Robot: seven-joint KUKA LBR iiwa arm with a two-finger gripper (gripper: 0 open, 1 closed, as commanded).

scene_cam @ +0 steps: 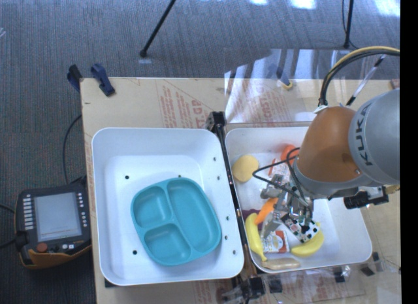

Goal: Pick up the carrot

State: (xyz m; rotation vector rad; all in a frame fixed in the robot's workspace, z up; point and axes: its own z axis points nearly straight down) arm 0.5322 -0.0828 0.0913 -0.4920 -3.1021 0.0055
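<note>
The carrot (266,210) is seen in the right bin (346,247), lower right of frame, slanted just left of the tool (285,212), whose grip state cannot be told.

- The carrot (265,210) — small, orange, lying at a slant in the right bin.
- It sits just beside a banana, partly hidden under the gripper.
</note>
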